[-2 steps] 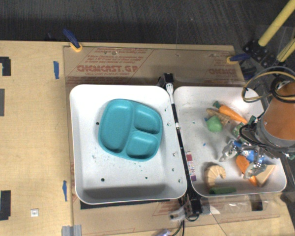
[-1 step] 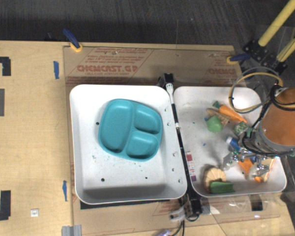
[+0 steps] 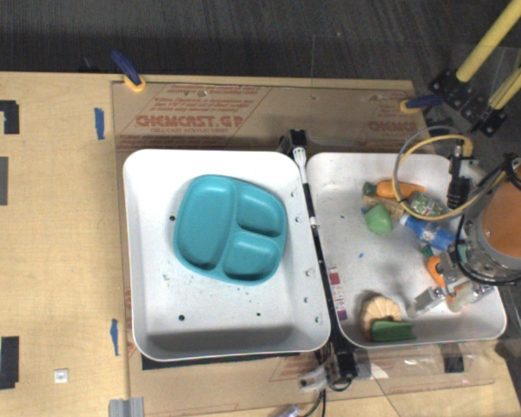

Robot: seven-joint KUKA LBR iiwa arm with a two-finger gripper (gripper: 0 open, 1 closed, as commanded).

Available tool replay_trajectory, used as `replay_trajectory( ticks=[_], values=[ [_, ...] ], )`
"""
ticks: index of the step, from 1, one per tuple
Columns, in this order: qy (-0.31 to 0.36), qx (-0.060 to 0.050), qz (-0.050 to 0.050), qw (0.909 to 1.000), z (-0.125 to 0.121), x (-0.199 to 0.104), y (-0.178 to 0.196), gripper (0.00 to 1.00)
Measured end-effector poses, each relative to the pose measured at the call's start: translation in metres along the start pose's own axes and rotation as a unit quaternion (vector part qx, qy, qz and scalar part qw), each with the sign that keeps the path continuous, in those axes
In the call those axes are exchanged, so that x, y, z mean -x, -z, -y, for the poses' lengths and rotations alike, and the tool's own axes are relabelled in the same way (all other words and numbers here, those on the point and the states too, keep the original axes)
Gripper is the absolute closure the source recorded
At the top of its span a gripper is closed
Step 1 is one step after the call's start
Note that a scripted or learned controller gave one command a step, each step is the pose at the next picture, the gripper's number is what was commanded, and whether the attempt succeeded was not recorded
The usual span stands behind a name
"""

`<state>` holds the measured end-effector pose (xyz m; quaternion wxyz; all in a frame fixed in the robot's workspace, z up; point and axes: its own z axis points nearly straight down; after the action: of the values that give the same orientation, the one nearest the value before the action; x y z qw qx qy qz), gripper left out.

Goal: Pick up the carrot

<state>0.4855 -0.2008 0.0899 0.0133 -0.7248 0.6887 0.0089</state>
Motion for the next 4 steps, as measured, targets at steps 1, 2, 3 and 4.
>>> replay_trajectory(
  ticks=[1, 2, 3, 4],
  values=[
    [-0.002, -0.005, -0.006, 1.0000, 0.003, -0.005, 0.011, 1.00],
    [0.149, 0.001, -0.012, 0.9888, -0.001, -0.010, 0.000, 1.00],
    [0.155, 0.004, -0.001, 0.9878, -0.001, 0.004, -0.001, 0.00],
    [0.023, -0.006, -0.008, 0.9997, 0.003, 0.001, 0.000, 0.00]
  ],
)
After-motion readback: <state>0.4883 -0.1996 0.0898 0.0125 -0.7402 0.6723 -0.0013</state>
